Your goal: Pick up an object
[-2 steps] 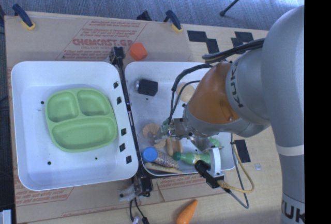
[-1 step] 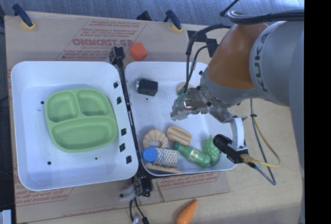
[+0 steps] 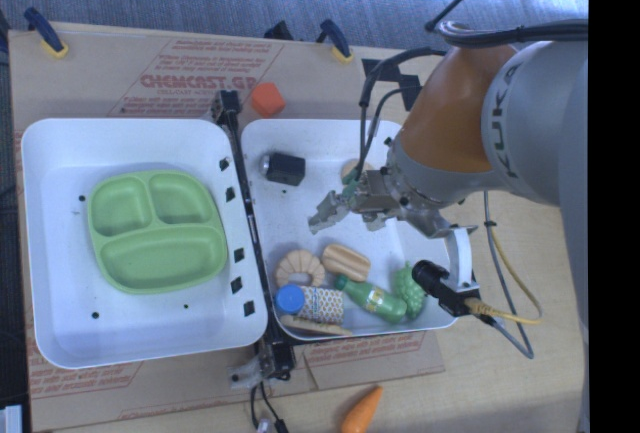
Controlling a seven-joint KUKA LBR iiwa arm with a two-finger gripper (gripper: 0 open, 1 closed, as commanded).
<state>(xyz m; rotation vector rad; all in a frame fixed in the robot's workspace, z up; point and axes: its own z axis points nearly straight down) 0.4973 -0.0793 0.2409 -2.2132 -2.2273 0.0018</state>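
My gripper (image 3: 336, 205) hangs over the middle of the right bin (image 3: 320, 136), pointing toward the left, open with nothing between its fingers. Just below it lie a tan bread roll (image 3: 346, 259) and a tan pretzel-shaped piece (image 3: 299, 267). A black block (image 3: 285, 168) sits up and to the left of the gripper. Along the bin's front edge lie a green bottle (image 3: 375, 300), a blue-capped patterned item (image 3: 308, 301) and a green toy (image 3: 410, 287). A tan object (image 3: 351, 169) is partly hidden behind the wrist.
The left bin (image 3: 50, 221) holds a green divided plate (image 3: 157, 229). An orange cube (image 3: 266, 100) rests on the cardboard behind the bins, and an orange carrot (image 3: 362, 409) lies in front of them. Cables hang from the arm at the right.
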